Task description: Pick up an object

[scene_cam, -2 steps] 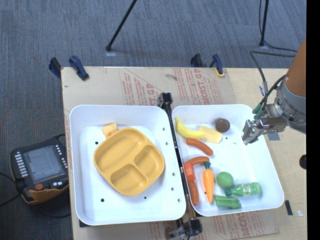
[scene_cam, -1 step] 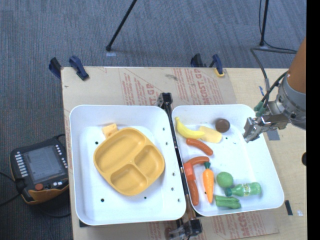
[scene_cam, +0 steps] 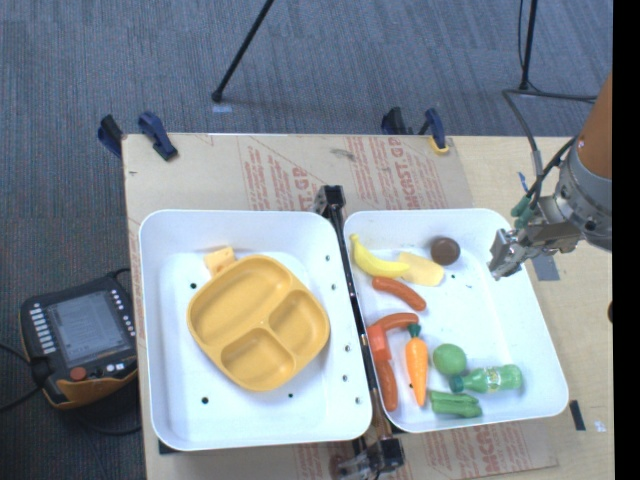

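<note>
1. I see no single target, so I take the banana (scene_cam: 377,260): it lies in the right bin (scene_cam: 520,318) at its upper left, long axis running from upper left down to lower right.
2. Near it lie a brown ball (scene_cam: 445,251), sausages (scene_cam: 399,292), a carrot (scene_cam: 416,362) and a green bottle (scene_cam: 492,378).
3. The left bin (scene_cam: 170,268) holds a yellow divided plate (scene_cam: 258,322).
4. Both bins sit on a cardboard-topped worktop (scene_cam: 300,163) above grey carpet (scene_cam: 120,48).
5. The end effector (scene_cam: 508,253) hangs at the right bin's right rim, well apart from the banana; I cannot tell its opening.
</note>
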